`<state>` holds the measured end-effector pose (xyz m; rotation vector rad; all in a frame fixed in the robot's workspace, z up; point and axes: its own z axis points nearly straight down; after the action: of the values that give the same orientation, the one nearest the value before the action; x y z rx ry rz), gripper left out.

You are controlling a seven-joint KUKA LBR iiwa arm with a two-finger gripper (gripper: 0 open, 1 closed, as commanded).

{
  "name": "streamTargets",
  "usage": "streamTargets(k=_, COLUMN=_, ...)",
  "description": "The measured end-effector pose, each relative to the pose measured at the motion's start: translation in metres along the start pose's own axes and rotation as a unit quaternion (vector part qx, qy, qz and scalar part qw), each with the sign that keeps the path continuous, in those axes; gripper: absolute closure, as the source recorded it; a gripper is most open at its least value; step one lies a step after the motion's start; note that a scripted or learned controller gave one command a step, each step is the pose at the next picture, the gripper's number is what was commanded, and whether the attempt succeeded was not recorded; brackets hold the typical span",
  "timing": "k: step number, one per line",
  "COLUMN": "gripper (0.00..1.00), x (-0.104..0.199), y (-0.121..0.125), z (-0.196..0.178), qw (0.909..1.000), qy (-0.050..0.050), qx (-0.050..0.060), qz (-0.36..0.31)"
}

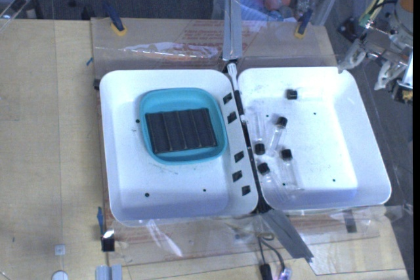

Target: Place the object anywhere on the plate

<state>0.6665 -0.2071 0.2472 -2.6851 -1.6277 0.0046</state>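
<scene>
Looking down at the bench, two white bins sit side by side. The left bin has a teal plate in it, squarish with rounded corners, and there's a dark ribbed slab lying flat across the middle of that plate.

The right bin is where the loose stuff is: a handful of small clear vials with black caps, bunched mostly along the bin's left side near the divider. One little black piece sits on its own closer to the back wall. So the objects are all over in the right bin, none of them on the plate.

The gripper is way up at the right edge, off past the back right corner of the right bin and well apart from the vials. It's blurry and partly cut off there, so honestly I can't tell how the jaws stand, and I can't make out anything in them either.
</scene>
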Motion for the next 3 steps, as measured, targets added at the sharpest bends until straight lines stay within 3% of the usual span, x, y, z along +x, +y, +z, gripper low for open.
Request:
streamTargets(k=2, gripper=0.00, x=-0.003, y=0.002, z=0.001, qw=1.0000, qy=0.000, qx=-0.001, qz=0.008)
streamTargets(k=3, gripper=1.00, x=-0.002, y=0.003, z=-0.010, qw=1.0000, qy=0.000, qx=-0.002, qz=0.007)
